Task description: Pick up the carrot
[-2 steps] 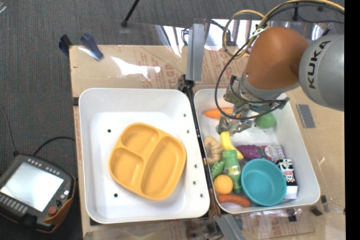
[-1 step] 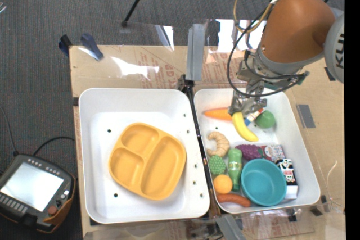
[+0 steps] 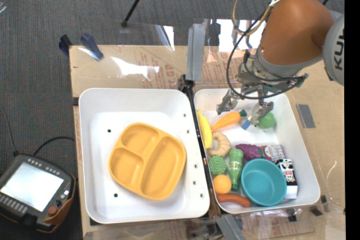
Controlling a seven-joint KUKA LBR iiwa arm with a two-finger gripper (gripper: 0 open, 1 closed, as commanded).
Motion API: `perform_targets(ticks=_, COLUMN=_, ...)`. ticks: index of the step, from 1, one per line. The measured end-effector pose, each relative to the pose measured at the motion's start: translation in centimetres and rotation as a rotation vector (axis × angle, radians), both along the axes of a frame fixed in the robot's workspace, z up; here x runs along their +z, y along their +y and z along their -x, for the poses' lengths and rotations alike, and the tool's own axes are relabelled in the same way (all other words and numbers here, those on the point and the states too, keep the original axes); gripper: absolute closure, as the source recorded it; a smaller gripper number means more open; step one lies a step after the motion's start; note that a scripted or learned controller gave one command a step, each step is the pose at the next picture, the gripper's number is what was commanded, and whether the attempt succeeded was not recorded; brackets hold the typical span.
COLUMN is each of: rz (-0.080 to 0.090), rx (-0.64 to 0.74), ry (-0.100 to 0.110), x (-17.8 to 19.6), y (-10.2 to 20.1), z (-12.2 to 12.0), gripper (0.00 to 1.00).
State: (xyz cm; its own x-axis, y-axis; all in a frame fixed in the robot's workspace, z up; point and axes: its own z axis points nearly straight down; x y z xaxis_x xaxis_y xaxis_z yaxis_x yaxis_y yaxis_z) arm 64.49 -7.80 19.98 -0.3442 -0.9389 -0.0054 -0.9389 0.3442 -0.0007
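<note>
From your overhead camera, the gripper [image 3: 246, 108] hangs over the far end of the right bin [image 3: 301, 137] with its fingers [image 3: 226, 103] spread apart and nothing between them. The carrot [image 3: 228, 120] lies just below, between the two fingers, slanted with its green top toward the right. You'll find a banana [image 3: 205, 128] just to its left and a braided pastry [image 3: 220, 144] in front. The yellow divided plate [image 3: 148, 161] sits alone in the left bin [image 3: 101, 121].
</note>
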Motion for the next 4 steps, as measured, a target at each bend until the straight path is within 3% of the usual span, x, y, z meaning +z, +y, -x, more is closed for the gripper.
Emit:
perform_targets(ticks=1, rz=0.0, rx=-0.028, ry=0.009, x=-11.7, y=-2.4, z=0.3, gripper=0.0)
perform_targets(ticks=2, rz=-0.004, rx=-0.031, ry=-0.001, x=-10.1, y=-2.2, z=-0.1, gripper=1.0)
perform_targets(ticks=3, rz=-0.004, rx=-0.032, ry=-0.001, x=-10.2, y=-2.3, z=-0.1, gripper=0.0)
perform_targets(ticks=4, rz=0.006, rx=-0.298, ry=0.001, x=-11.0, y=-1.5, z=0.0, gripper=0.0)
